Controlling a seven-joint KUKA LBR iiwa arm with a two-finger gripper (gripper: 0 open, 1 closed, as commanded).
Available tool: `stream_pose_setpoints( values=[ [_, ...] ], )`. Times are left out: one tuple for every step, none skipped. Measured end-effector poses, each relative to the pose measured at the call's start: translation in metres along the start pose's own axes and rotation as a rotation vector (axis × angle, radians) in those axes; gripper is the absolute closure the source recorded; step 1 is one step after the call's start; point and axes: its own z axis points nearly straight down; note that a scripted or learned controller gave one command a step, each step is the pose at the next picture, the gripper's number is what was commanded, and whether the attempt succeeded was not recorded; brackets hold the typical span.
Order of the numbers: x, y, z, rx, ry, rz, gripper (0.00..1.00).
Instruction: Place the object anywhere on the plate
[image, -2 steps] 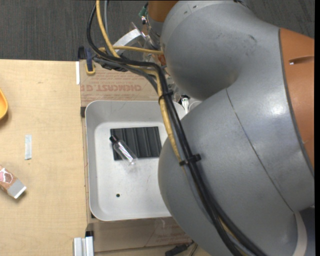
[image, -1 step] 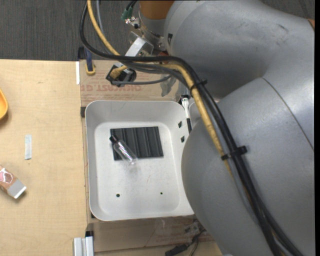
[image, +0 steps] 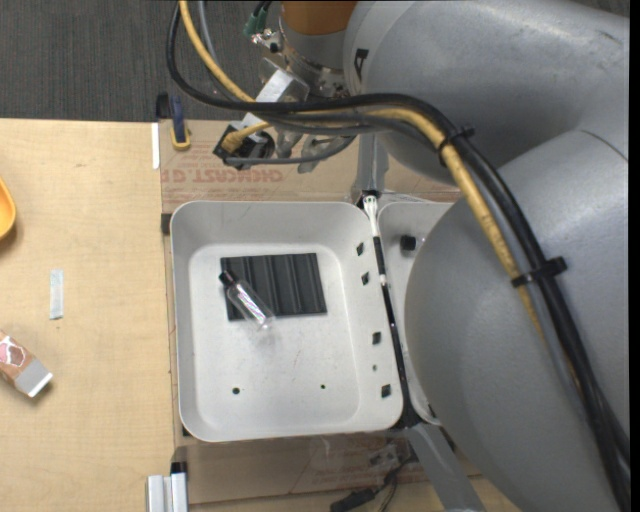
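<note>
From my screen, the big grey arm (image: 520, 300) is the closest thing. It covers most of the right bin (image: 425, 222), and I can see just a thin part of that bin with a small black bit (image: 408, 243) in it.

The bench (image: 90, 440) is light brown wood. On its left side sit a small pink and white block (image: 22, 366), a little grey strip (image: 56, 295), and, at the edge of my view, something orange (image: 4, 212).

The left bin (image: 290, 400) is white and shallow. In its far half lies a dark plate (image: 295, 285) with ridges running along it. The object (image: 247, 302) is a small see-through tube. It lies flat and slanted across the plate's near left corner. Its dark end points far and left. Its other end points near and right and pokes off the plate onto the white floor of the bin.

Past the bin is brown cardboard (image: 200, 178) with red letters, and a blue clamp (image: 178, 120). The gripper (image: 295, 140) hangs above the cardboard, well apart from the tube. I cannot tell if it is loose or squeezed. Farthest back is dark floor (image: 80, 60).
</note>
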Motion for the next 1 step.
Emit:
stream_pose_setpoints(
  values=[
    [0.0052, 0.0045, 0.1337, 0.001, 0.009, 0.218, 1.0]
  ],
)
